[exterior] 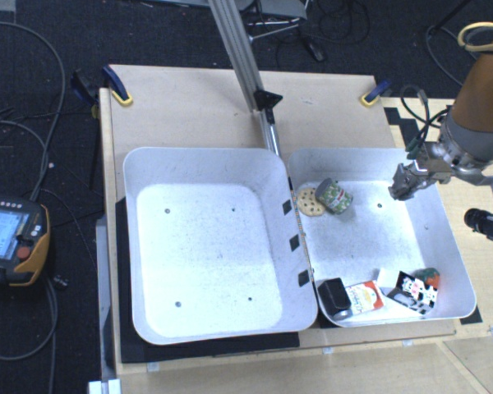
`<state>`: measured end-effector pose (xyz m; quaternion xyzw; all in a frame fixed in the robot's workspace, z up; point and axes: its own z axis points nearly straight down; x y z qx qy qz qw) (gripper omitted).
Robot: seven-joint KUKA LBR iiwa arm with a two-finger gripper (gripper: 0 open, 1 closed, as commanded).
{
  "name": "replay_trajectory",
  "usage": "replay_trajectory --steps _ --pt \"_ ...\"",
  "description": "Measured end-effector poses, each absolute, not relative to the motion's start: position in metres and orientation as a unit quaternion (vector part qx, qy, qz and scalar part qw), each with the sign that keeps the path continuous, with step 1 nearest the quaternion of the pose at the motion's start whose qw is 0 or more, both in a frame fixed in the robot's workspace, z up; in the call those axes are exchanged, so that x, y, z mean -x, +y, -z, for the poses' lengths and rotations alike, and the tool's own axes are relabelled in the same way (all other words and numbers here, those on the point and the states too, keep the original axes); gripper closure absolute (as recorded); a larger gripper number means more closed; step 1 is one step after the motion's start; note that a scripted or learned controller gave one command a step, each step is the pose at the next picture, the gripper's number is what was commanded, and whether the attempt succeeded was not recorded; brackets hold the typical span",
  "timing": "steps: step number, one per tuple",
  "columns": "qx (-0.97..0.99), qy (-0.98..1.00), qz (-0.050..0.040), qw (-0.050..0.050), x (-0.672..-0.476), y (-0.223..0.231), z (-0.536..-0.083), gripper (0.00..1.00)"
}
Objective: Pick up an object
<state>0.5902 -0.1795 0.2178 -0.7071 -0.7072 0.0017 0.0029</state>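
Objects lie in the right bin (444, 228): cookie (311, 202) touching green can (334, 195) upper centre; black block (335, 297), carton (366, 297) along lower edge. Gripper (401, 185) hovers upper right; grip state indeterminate.

Arm (476, 97) runs off the right edge, so most of it is cut off. The little pile (415, 290) in the right bin's (444, 245) near corner (cow-patterned thing?) is too small to identify.

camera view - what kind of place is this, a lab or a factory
Most likely a robotics lab: a robot arm reaches over two white bins on a clamped wooden bench, with a teach pendant and loose cables on the dark floor.
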Motion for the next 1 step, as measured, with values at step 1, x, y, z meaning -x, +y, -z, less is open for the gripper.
replay_trajectory --steps 1 --pt "0.707 -0.707 0.0001 0.000 -0.5917 -0.1801 -0.2317 1.00"
